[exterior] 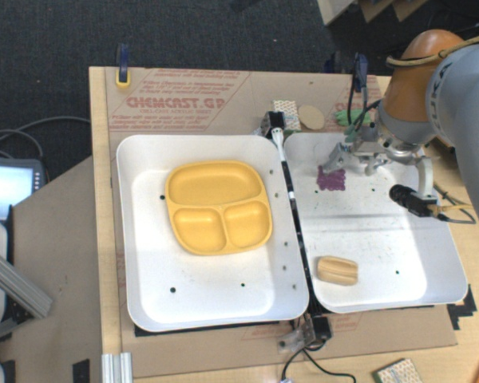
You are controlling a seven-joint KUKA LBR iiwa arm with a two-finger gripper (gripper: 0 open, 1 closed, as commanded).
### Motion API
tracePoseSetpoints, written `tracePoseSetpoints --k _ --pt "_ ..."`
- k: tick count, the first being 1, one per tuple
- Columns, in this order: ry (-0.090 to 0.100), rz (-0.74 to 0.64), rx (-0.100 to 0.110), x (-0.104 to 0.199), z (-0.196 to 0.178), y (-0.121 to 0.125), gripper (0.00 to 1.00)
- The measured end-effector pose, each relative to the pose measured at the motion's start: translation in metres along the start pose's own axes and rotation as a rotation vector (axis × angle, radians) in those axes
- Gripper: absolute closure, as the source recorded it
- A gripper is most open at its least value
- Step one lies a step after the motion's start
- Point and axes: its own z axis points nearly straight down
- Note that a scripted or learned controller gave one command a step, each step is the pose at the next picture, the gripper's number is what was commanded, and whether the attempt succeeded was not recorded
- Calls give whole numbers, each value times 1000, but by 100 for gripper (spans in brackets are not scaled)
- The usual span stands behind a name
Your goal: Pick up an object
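A small purple object (331, 181) lies in the far left part of the right bin (383, 294). My gripper (338, 164) hangs just above and behind it, touching or nearly touching its top edge. A tan, loaf-shaped object (337, 270) rests near the front left of the same bin, well away from the gripper. The arm reaches in from the right, with its orange band above the wrist.
The left bin (144, 286) holds a yellow divided plate (219, 206). A ridge between the two bins (291, 214) runs just left of the purple object. A tan disc (310, 117) sits on the cardboard behind the bins.
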Motion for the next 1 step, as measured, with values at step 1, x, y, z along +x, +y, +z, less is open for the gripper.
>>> tracePoseSetpoints --k 1 --pt "3 -3 3 38 12 13 0"
